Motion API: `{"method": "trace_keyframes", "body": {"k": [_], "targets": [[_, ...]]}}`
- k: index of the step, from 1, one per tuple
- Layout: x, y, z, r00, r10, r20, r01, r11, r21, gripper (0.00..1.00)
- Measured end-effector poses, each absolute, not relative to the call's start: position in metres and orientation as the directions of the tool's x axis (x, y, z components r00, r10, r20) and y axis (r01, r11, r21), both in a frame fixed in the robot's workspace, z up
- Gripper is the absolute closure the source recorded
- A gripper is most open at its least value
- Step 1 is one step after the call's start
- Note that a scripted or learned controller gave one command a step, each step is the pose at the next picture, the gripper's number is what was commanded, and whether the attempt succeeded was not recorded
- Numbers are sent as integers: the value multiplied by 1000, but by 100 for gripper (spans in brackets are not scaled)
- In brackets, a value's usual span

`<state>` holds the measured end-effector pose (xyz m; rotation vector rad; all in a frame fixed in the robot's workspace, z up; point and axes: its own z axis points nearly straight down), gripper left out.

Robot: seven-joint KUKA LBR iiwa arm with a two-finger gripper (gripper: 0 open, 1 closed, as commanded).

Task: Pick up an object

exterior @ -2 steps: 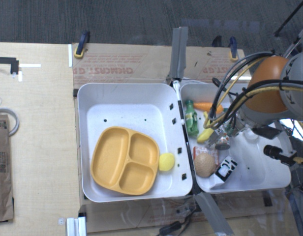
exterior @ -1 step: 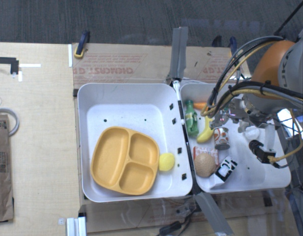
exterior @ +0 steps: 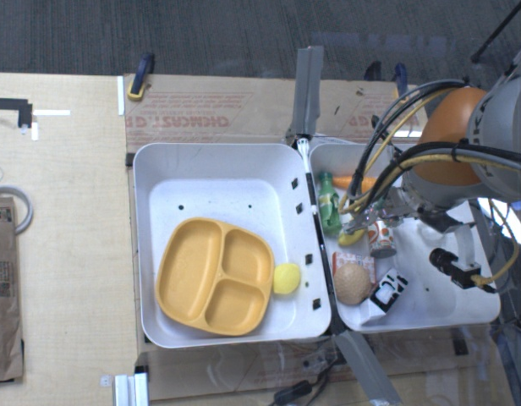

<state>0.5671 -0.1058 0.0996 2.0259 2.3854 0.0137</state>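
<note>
Two shallow white bins sat side by side on the table. The left bin held a yellow divided plate with three compartments, lying flat toward the near-left part of the bin. A small yellow ball rested just beside the plate's right edge, close to the wall shared with the other bin.

The right bin carried a cluster of objects along its left side. A green bottle lay lengthwise near the far-left corner, with something orange beside it. Nearer the camera lay a tan, rounded, potato-like object, and next to it a small black-and-white item. A small red-and-white can lay between the bottle and the rounded object.

The grey arm with its orange band reached in from the right, trailing black and yellow cables over the right bin. The pincer hung low over that cluster, near the bottle and the can. Whether it was open or closed could not be told, as cables and wrist blocked it.
</note>
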Motion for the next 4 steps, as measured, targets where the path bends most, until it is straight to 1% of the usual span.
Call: {"method": "trace_keyframes", "body": {"k": [1,2,3,4], "targets": [[574,-106,144,-411,912,-3,912,411,0,0],[605,-73,192,-422,907,-2,907,422,0,0],[600,-91,222,253,968,-4,968,-253,-2,0],[533,-100,150,-82,997,-1,997,82,-4,0]]}}
